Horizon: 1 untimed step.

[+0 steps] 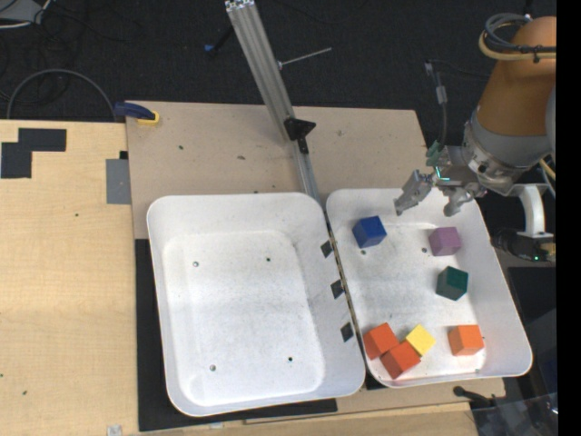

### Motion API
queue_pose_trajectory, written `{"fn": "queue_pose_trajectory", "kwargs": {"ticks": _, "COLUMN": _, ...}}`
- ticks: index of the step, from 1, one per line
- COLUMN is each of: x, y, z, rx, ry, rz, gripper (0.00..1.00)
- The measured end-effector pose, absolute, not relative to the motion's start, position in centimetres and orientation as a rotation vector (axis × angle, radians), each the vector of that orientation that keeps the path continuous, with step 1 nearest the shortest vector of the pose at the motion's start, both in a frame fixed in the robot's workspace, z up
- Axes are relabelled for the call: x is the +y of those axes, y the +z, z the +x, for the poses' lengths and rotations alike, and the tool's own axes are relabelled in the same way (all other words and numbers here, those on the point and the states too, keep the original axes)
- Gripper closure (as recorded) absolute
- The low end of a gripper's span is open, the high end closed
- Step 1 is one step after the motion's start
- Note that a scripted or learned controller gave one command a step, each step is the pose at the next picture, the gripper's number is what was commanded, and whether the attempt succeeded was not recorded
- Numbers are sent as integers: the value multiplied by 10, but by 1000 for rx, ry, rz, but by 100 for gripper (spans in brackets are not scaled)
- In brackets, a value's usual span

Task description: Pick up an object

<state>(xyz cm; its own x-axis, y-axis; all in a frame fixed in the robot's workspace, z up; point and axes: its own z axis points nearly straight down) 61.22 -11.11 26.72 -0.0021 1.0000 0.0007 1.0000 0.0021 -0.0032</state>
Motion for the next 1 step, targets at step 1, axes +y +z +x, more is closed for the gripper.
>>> {"fn": "queue_pose_trajectory", "kwargs": {"ticks": 1, "x": -14, "y": 185, "z": 652, "rx": -2223, "ry": 5, "rz": -2208, "gripper": 0}}
